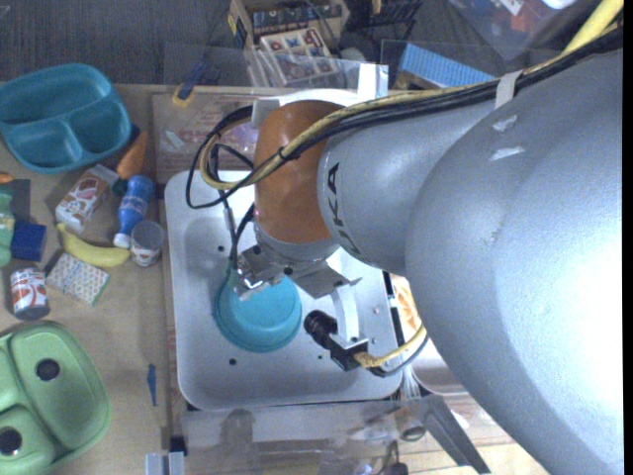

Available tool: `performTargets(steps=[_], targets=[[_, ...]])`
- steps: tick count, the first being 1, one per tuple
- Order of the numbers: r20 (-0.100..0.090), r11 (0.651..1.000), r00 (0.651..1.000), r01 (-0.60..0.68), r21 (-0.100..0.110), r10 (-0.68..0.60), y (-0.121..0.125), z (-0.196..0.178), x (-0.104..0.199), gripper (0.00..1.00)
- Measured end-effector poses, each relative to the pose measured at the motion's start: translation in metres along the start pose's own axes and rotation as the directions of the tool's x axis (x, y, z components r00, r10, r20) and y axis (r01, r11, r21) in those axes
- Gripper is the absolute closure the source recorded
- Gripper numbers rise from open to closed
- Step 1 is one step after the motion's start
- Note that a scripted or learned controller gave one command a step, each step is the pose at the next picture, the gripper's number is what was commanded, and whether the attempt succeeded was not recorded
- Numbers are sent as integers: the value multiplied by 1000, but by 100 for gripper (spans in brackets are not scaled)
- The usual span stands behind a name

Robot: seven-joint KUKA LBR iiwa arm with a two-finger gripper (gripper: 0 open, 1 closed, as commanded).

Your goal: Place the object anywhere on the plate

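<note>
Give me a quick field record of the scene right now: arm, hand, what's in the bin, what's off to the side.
arm: reaches over the left white bin, covering much of it
hand: low over the blue bowl; fingers hidden
blue bowl: in the bin, under the wrist
plate: hidden or out of view, cannot tell
beside the bin: banana, blue bottle, teal divided tray, green tray

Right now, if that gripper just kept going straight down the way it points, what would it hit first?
Most likely the blue bowl, which sits directly under the gripper in the white bin. Depth is hard to judge from above; it may already be touching the bowl.
</note>
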State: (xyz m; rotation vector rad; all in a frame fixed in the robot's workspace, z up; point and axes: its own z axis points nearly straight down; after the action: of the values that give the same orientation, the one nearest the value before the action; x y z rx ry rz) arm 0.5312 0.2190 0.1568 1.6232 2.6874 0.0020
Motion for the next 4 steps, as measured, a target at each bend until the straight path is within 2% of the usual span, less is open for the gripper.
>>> performTargets(steps=[1,2,3,4], targets=[[-1,999,999,32,3,-32,-1,5,0,100],[0,999,999,33,1,-33,0,-6,0,100],[-2,997,997,82,4,-82,-29,6,10,100],[-2,1000,1000,21,4,-21,-106,-28,-90,100]])
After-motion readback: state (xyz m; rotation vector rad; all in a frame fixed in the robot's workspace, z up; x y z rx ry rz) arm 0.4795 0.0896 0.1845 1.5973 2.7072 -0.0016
